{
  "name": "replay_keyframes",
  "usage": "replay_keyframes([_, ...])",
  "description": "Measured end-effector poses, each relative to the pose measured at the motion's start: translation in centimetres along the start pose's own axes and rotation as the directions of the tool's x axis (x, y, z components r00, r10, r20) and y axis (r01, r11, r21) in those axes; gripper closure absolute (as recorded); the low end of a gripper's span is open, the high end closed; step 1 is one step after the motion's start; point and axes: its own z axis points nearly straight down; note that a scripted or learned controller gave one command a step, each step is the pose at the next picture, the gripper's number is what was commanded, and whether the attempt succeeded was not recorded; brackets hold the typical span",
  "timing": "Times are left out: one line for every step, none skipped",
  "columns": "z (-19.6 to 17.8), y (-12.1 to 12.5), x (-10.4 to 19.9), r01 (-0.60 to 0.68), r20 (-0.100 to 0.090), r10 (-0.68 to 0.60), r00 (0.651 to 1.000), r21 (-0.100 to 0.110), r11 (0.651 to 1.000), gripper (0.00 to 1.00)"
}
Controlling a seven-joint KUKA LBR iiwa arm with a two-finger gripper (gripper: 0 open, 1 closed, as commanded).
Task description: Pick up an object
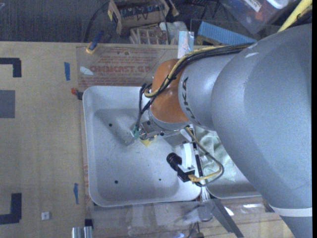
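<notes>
There is 1 arm (247, 98), grey, very large in the camera view, and it comes in from the right and covers most of the right half. It has 1 orange band (166, 95) above the wrist, and black and yellow cables run along it. Below the band the wrist goes down into the left bin (99, 182), and the gripper (139, 133) is low over the bin floor, a little above the middle of the bin. At its tip I see 1 small greenish thing (134, 131) and 1 small yellow thing (145, 142), close together and right at the gripper, but they are too small and blurred to name, and I cannot tell if they are objects or parts of the tool. If the jaws are apart or together, I cannot tell. I count 2 white bins. The left bin shows a pale floor with 3 small dark spots on it. From the right bin (233, 187) only a strip of rim shows under the arm, and inside it lies 1 pale crumpled thing (215, 145), maybe cloth or a bag. On the wooden bench (39, 133) there are 2 short pieces of blue tape (67, 71), and 1 cardboard box (138, 11) stands on the floor behind the bench.
</notes>
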Motion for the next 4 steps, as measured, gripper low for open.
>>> replay_keyframes([0.6,-6.8,-1.5,0.324,-0.028,-0.323,0.946,0.036,0.945,0.00])
replay_keyframes([-0.5,-6.6,-1.6,0.321,-0.028,-0.320,0.947,0.029,0.947,1.00])
replay_keyframes([-8.9,-9.0,-4.9,0.424,-0.038,-0.423,0.905,0.039,0.905,1.00])
replay_keyframes([-3.3,-6.9,1.6,0.666,-0.051,-0.665,0.745,0.028,0.745,1.00])
